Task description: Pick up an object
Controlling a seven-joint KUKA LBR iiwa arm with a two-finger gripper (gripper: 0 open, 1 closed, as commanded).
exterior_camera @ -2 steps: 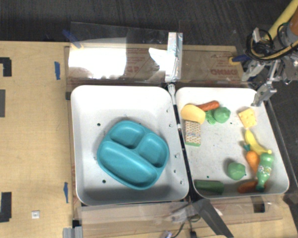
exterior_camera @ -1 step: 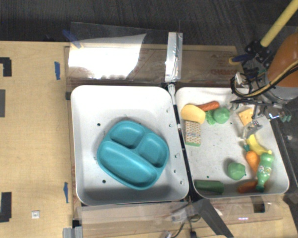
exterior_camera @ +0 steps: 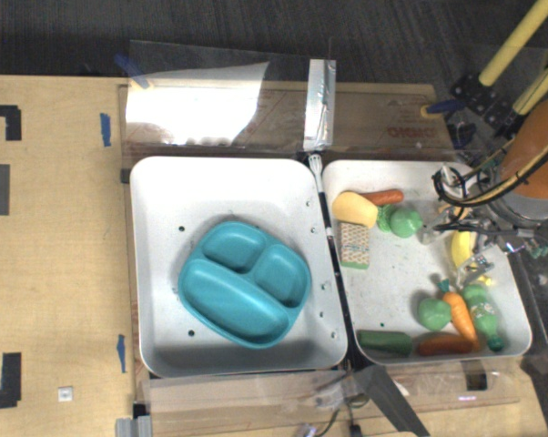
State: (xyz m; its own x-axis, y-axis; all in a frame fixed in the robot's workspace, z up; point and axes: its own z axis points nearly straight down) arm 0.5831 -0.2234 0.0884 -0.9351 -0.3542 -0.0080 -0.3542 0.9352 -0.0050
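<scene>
The right bin [exterior_camera: 392,280] holds several toy foods. At its back left lie a yellow fruit [exterior_camera: 354,208], a small carrot [exterior_camera: 383,196], a green ball [exterior_camera: 403,221] and a patterned cracker [exterior_camera: 354,244]. At the front lie a green vegetable [exterior_camera: 432,313], an orange carrot [exterior_camera: 460,313], a pale green piece [exterior_camera: 482,306], a dark cucumber [exterior_camera: 385,340] and a brown sausage [exterior_camera: 445,343]. My gripper [exterior_camera: 479,248] is low over the bin's right side, right beside a yellow piece [exterior_camera: 461,247]. Whether it touches that piece is unclear.
The left bin [exterior_camera: 165,208] carries a teal divided plate [exterior_camera: 245,282]. The arm with its orange band [exterior_camera: 538,148] and loose cables [exterior_camera: 465,185] reaches over the right bin's back right corner. A clear plastic sheet [exterior_camera: 201,98] lies behind the bins.
</scene>
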